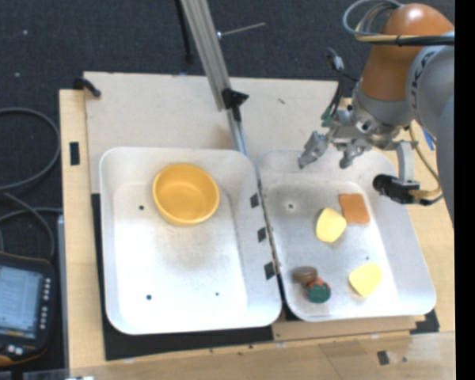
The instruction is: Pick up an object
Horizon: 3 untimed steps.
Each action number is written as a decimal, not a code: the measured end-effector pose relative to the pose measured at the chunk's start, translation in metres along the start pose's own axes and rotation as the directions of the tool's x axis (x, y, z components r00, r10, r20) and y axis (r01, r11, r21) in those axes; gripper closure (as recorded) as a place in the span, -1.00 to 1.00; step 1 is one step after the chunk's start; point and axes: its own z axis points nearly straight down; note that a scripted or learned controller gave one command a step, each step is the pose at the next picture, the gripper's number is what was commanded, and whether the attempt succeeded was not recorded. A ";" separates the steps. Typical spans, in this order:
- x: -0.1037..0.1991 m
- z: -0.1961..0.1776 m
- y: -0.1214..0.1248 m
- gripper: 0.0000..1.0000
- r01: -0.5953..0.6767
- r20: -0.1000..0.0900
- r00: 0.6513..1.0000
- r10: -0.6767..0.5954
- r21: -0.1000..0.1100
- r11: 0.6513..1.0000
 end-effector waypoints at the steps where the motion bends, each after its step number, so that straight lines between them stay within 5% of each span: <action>1: 0.008 0.055 0.001 -1.00 0.002 -0.001 1.000 -0.002 0.000 1.000; 2: 0.007 0.108 0.001 -1.00 0.001 0.000 1.000 -0.001 0.000 1.000; 3: 0.006 0.092 0.003 1.00 -0.001 0.000 1.000 0.001 -0.008 1.000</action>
